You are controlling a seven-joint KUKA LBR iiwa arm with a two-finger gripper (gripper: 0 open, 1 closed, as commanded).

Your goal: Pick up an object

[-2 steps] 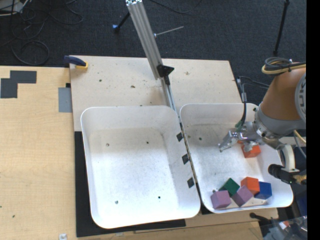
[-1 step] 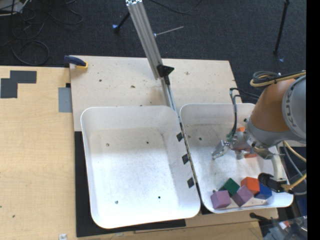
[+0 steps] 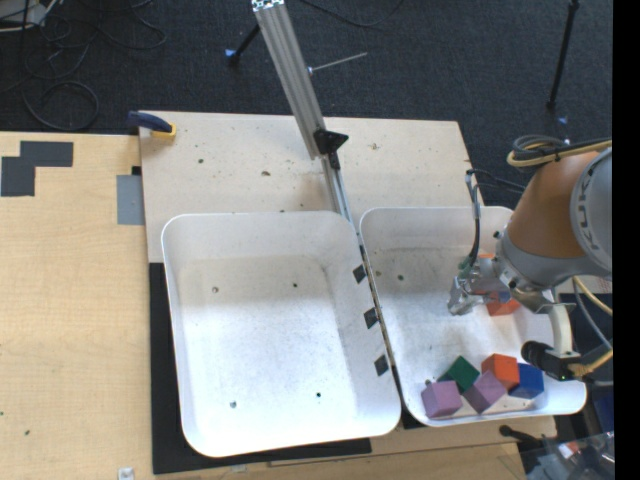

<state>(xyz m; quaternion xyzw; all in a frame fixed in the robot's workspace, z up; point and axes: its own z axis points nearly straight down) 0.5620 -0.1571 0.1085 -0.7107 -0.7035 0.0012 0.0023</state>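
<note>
I've got the gripper (image 3: 462,298) low in the right bin (image 3: 420,248), fingers' state I cannot tell; blocks (image 3: 480,383) huddle in its near corner, likely slid there.

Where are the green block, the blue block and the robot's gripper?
green block (image 3: 462,372): camera view, on its top face.
blue block (image 3: 530,380): camera view, on its top face.
gripper (image 3: 461,301): camera view, at its fingertips, over the right bin.

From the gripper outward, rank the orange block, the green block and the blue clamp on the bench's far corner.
From the gripper:
1. Orange block, right beside it in the right bin.
2. Green block, lower in that bin, among the cluster.
3. Blue clamp, far off at the bench's upper-left corner.
</note>
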